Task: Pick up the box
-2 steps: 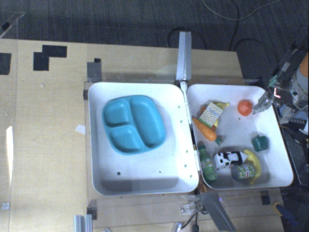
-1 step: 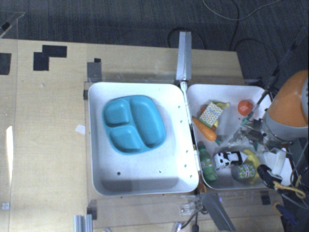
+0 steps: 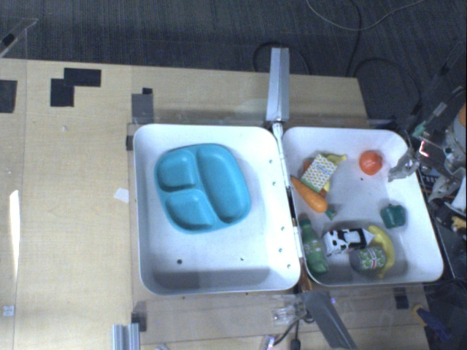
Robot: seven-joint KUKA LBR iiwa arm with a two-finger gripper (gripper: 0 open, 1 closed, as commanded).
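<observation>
Locate the gripper (image 3: 403,168) at the far right rim of the right bin (image 3: 430,232). Its finger state cannot be read at this size; treat it as unknown. Nothing is visible between the fingers.

Find the box (image 3: 319,172), patterned green and white, well to the left of the gripper in the upper left part of the same bin, lying flat and tilted. A carrot (image 3: 309,195) sits just below the box. An orange ball (image 3: 371,162) rests between the box and the gripper. A small green block (image 3: 393,215) lies below the gripper. The left bin (image 3: 146,217), farther left, holds a blue divided plate (image 3: 203,187).
</observation>
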